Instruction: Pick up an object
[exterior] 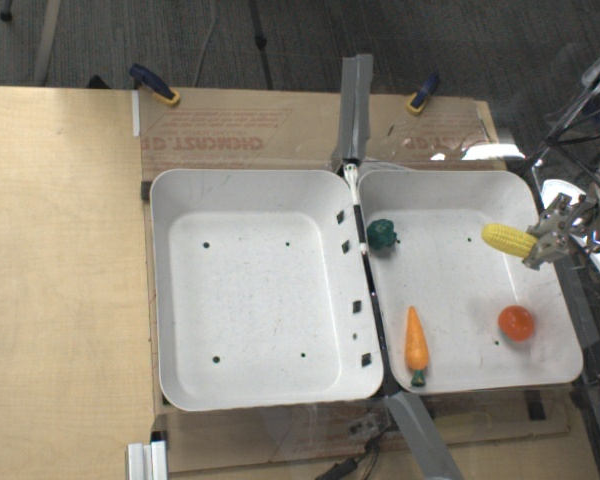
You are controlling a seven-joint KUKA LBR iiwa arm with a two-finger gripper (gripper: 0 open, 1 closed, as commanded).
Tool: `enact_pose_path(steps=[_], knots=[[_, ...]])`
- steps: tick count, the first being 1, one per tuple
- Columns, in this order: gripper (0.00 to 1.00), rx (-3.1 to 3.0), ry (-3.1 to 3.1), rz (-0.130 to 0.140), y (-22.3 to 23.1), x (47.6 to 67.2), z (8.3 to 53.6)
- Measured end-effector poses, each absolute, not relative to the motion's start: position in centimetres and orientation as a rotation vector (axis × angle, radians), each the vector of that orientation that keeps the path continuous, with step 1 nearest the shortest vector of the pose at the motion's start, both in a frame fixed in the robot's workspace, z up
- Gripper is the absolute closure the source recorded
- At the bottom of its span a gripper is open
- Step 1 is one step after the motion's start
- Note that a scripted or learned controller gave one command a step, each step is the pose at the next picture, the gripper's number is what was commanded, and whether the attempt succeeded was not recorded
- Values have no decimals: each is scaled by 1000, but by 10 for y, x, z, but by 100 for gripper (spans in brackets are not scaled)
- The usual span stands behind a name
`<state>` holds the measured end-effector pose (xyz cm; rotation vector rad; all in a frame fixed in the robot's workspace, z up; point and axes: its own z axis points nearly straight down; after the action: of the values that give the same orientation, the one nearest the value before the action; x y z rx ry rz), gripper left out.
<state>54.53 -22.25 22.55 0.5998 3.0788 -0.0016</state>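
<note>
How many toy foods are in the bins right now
4, all in the right bin: green vegetable by its left wall, corn at the right, carrot near front, tomato front right.

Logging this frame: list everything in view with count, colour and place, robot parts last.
corn cob: 1, yellow, right bin, upper right, at the gripper
green toy: 1, dark green, right bin, upper left
carrot: 1, orange, right bin, lower left
tomato: 1, red-orange, right bin, lower right
bins: 2, white, side by side
clamps: 2, blue and yellow, bench's far edge
gripper: 1, grey, right bin's right rim
</note>
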Motion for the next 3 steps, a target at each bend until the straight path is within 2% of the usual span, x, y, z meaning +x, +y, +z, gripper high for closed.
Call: enact_pose_path(steps=[1,2,3], knots=[[100,973,2987,0,-121,562,92],[100,1632,2682,-3,-95,604,92],[100,1111,2938,-1,-100,535,92]])
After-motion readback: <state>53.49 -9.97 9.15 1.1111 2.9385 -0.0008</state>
